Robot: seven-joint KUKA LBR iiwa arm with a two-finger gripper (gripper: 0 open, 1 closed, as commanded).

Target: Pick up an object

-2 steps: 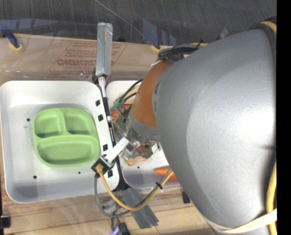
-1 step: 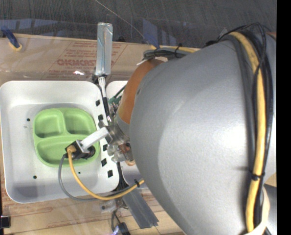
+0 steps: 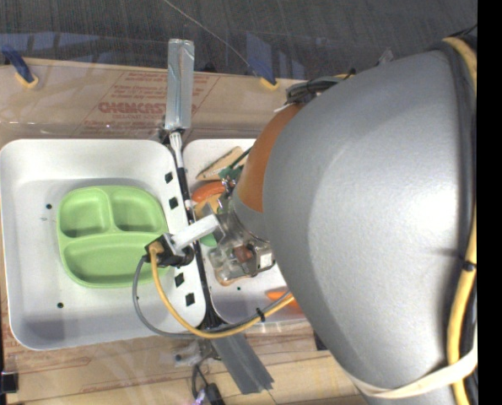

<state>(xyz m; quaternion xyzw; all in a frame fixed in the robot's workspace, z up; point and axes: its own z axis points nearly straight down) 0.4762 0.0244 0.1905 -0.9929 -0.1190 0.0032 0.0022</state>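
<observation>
Gripper (image 3: pixel 234 260) hangs right of green divided plate (image 3: pixel 111 236) (left bin (image 3: pixel 23 251)), over right bin (image 3: pixel 202 154); finger state indiscernible.

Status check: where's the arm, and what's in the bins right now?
Arm low over right bin, masking most of it. Orange item glimpsed there. Green divided plate in left bin.

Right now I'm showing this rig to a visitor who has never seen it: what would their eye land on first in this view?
The huge grey arm comes first: it covers the right half of the view and hides most of the right bin. Next is the bright green divided plate, lying flat in the left bin. A yellow cable loops across the divider between the bins.
</observation>
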